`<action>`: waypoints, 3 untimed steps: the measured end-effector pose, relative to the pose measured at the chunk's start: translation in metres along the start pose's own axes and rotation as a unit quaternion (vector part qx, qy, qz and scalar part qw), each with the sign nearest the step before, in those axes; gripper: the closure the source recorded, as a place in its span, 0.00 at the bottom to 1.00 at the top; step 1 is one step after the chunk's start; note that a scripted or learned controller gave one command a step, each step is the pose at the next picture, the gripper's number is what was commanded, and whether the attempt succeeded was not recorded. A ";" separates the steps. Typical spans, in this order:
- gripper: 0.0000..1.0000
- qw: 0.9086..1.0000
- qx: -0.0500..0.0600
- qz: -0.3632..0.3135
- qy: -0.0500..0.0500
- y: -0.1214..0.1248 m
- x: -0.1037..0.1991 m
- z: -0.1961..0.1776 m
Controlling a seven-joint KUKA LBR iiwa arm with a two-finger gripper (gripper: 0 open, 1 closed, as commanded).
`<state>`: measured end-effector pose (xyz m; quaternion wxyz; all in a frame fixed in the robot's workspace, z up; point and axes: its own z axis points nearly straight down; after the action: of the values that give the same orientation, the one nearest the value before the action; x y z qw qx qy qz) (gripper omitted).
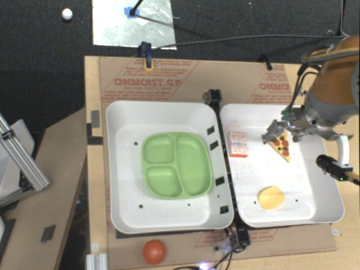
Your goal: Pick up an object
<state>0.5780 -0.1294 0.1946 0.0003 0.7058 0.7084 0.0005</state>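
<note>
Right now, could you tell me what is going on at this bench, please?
The grey arm reaches in from the right, its gripper low over the right bin, right at a pizza-slice toy. Whether it holds the toy is unclear. A yellow lump and a small packet lie nearby. The left bin holds a green divided tray.

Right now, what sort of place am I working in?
Probably a robotics lab test bench: two shallow white bins on a cardboard sheet, holding toys like the pizza slice, with cables around.
</note>
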 end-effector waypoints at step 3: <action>1.00 1.000 -0.001 0.001 0.000 -0.002 0.002 0.099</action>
<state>0.5764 -0.1272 0.0954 0.0016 0.7065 0.7077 0.0011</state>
